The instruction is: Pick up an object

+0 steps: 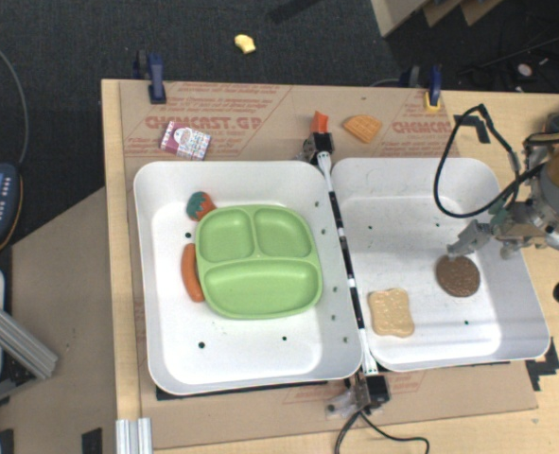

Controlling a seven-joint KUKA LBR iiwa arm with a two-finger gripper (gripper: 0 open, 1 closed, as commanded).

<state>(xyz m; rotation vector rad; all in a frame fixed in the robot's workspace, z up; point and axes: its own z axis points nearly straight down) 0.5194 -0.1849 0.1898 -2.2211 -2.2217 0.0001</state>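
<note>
Brown and round, a flat cookie-like disc (459, 276) is lying in the right bin (393, 192) near its far-right side. The end effector (475, 236) is hovering just above and beside it — whether it is open or closed cannot be told. A tan cracker-shaped piece (392, 311) is resting near that bin's front left. In the left bin (156, 253), a green divided plate (256, 259) is sitting beside an orange sausage-shaped toy (192, 272).

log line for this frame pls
claw: right bin, above brown patty | held: nothing seen | bread: right bin front | green tray: left bin
</note>
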